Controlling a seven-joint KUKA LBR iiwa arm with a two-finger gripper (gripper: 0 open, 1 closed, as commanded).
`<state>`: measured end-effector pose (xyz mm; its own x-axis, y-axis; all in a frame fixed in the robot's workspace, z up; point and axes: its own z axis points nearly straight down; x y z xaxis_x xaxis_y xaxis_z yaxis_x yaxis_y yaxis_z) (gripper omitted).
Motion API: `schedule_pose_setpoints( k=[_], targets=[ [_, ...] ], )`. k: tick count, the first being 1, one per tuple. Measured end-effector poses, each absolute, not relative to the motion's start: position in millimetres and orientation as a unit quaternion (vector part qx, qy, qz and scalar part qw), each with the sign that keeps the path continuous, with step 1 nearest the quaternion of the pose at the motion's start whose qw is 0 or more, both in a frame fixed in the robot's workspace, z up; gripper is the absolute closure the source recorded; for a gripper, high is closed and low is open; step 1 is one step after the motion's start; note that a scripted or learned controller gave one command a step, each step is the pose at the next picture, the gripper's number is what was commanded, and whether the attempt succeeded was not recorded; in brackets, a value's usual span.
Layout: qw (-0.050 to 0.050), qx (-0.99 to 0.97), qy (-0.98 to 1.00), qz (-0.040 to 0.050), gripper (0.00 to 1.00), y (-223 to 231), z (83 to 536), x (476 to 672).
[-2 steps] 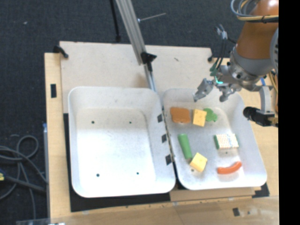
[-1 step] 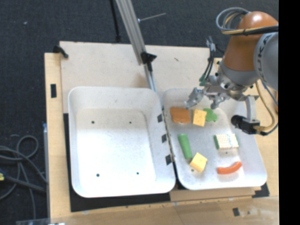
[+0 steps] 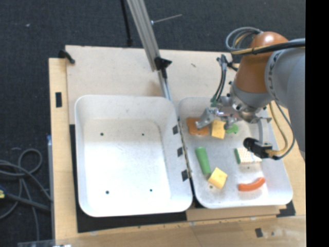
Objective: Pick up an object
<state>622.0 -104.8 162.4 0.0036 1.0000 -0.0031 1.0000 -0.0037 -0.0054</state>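
My grey two-finger gripper (image 3: 218, 118) low in the right white bin (image 3: 280, 189), over a yellow block (image 3: 218, 130) beside an orange piece (image 3: 198, 128), grip unclear to me, green stick (image 3: 203, 159) nearer the front

A single fixed camera looks down from above the bench (image 3: 118, 66) at a slant, far enough back to take in both white bins whole: the left bin (image 3: 128, 156) and the right bin (image 3: 277, 187) lie side by side across the middle of the frame. Dark floor (image 3: 31, 24) shows along the top and left. The arm (image 3: 280, 71) enters from the right edge.
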Motion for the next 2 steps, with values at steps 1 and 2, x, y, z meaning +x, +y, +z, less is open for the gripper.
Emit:
schedule_pose_setpoints(
  k=[1,2],
  targets=[
    [0.000,-0.709,-0.705,0.0025,0.00,-109,120,621.8],
    [-0.001,-0.711,-0.703,-0.0012,1.00,-108,134,623.3]
  ],
)
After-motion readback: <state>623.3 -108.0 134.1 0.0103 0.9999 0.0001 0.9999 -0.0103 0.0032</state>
